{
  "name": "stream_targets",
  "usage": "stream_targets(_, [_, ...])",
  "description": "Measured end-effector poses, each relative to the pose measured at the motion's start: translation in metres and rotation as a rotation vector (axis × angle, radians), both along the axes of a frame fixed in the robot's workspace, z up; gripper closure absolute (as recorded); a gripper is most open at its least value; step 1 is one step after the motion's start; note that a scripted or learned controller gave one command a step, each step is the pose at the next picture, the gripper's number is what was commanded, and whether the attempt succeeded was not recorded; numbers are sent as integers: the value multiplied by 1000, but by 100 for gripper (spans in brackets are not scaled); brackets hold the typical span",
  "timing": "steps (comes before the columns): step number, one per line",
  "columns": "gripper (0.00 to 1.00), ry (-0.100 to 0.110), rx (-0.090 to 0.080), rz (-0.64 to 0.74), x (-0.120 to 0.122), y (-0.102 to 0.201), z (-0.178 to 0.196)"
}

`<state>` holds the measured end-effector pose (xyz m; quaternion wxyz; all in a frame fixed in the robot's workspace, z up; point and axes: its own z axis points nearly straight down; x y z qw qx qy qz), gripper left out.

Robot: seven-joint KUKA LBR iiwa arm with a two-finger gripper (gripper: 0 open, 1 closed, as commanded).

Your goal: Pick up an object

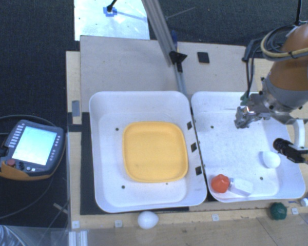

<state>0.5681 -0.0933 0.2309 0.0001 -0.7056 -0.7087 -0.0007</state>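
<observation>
Bench (128,60): a pale board carrying both bins, dark floor all round it.
Left bin (105,188): white and shallow, sitting just beside its twin, their inner rims touching.
Right bin (215,147): white, speckled floor, and here is where the arm is working.
Arm (292,60): grey with the orange band, reaching in from the right and hanging over the right bin's far right part.
Yellow plate (155,151): square with rounded corners, lying flat in the middle of the left bin.
Teach pendant (30,148): on the dark floor left of the bench, screen lit, cable curling off it.
Gripper (242,118): low over the right bin's upper middle, nothing visible between its fingers; open or closed, cannot tell from here.
Orange-red object (220,183): near the right bin's front edge, touching a white block (241,187) on its right.
White egg-shaped object (270,159): right side of the right bin, well apart from the gripper.
White egg (148,220): outside, on the bench just in front of the left bin.
Green ball (278,210): outside the right bin's front right corner.
</observation>
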Motion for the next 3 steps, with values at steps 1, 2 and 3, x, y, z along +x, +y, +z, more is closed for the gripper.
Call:
stream_targets(1, [100, 0, 0, 1, 2, 53, 6])
stream_targets(2, [100, 0, 0, 0, -10, 101, 13])
stream_targets(3, [100, 1, 0, 0, -15, 154, -1])
